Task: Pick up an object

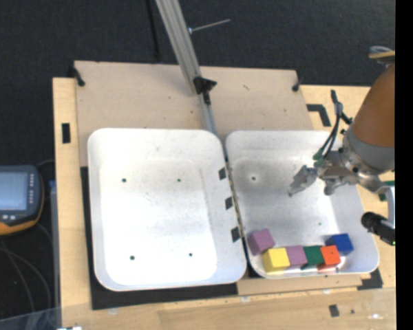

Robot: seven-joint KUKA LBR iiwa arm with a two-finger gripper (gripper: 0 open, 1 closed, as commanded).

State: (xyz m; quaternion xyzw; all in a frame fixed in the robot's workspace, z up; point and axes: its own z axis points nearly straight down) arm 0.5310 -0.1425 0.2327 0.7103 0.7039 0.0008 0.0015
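Observation:
Several small blocks lie along the near edge of the right bin (275, 157): a purple one (261, 240), a yellow one (277, 258), a mauve one (297, 256), a green one (312, 256), an orange one (329, 256) and a blue one (340, 243). My gripper (315, 183) hovers over the bin's bare middle-right floor, well back from the blocks. Its two fingers are spread apart, so it is open with nothing between them.
The left bin (158, 205) sits beside the right one, with black clips along the shared rim. An aluminium strut (182, 43) slants up from the back of the bench. A control pendant (12, 194) lies off the bench's left side.

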